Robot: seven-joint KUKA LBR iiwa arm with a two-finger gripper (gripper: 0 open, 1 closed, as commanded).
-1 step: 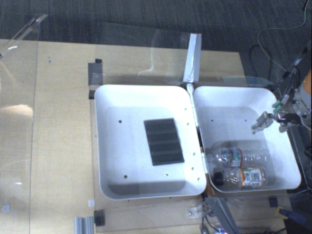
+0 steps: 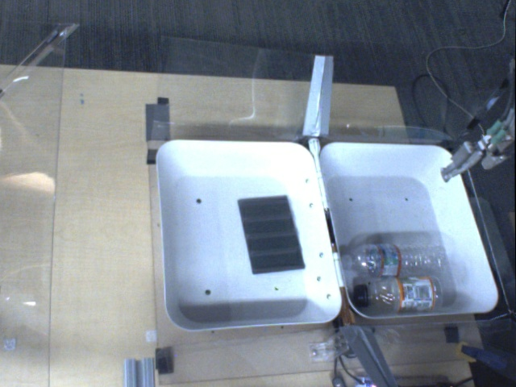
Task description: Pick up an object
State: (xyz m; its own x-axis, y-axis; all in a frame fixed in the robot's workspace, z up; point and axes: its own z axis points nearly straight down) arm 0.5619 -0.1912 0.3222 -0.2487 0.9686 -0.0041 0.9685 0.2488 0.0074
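The right bin [image 2: 379,176] holds two bottles lying on their sides near its front wall. One is a clear bottle [image 2: 401,258] with a blue and orange label. Just in front of it lies a bottle [image 2: 401,293] with a dark cap and an orange and white label. A black ribbed rectangular pad [image 2: 272,233] lies flat in the middle of the left bin [image 2: 185,216]. My gripper [image 2: 462,162] hangs at the right bin's far right corner, above the rim, well away from both bottles. It is small and blurred at the frame's edge.
A grey metal post [image 2: 319,95] stands behind the seam between the bins. Clear plastic sheets lie on the wooden bench [image 2: 97,216] at the left and back. Cables [image 2: 451,63] loop at the top right.
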